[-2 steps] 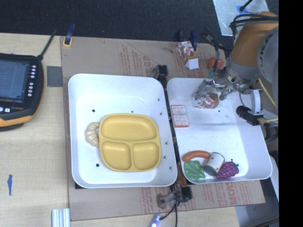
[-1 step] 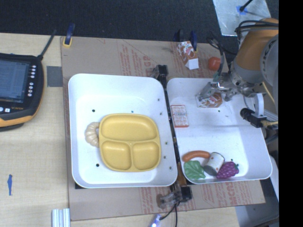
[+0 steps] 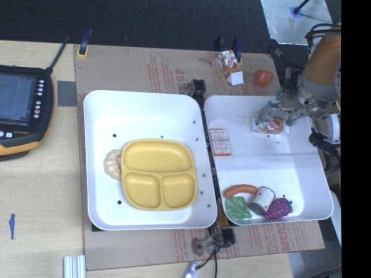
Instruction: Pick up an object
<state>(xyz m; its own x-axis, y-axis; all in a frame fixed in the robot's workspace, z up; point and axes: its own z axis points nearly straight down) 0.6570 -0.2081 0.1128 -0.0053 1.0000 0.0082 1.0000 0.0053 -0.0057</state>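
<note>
Hovering over one shiny packet (image 3: pixel 269 124) in the right bin (image 3: pixel 301 172), jaws' state unclear.

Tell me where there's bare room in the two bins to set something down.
Right bin: the middle floor is bare, between the small card by the divider and the right wall. Crowded along its near edge: sausage, green leaf, can, grapes. The gripper occupies the far corner. Left bin: the yellow tray takes most; a bare strip lies behind it.

Arm (image 3: pixel 322 68): rounded grey housing with a broad orange band above the wrist, black cables along its side, ending in a grey metallic pincer (image 3: pixel 277 112).
</note>
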